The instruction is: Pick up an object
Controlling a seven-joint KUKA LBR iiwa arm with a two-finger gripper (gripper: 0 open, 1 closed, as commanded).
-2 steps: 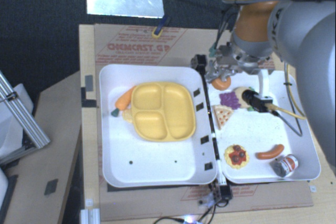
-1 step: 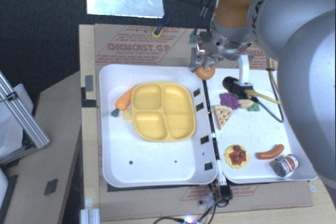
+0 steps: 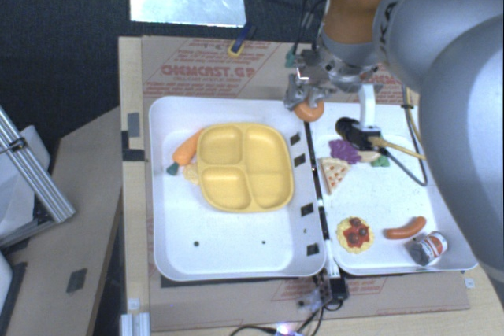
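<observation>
Right, we've got the gripper (image 3: 309, 100) down at the far end of the divider between the two bins, w/ a small orange round piece (image 3: 309, 111) just under it. We can't tell if the tool is spread or pinched on it; wrist bulk hides that, so no claim of a hold. The piece sits at the far rim of the right bin (image 3: 441, 264), prob the target since the tool is right over it. Other candidates in the right bin: purple grapes (image 3: 343, 150), pizza slice (image 3: 332, 172), round pizza (image 3: 354, 234), sausage (image 3: 405, 229), a small can (image 3: 426, 248). In the left bin (image 3: 169, 248) a yellow divided tray (image 3: 242, 168) takes up the middle, carrot (image 3: 187, 147) tucked against its left side. Our guess: pick is in progress, lift not yet shown.
</observation>
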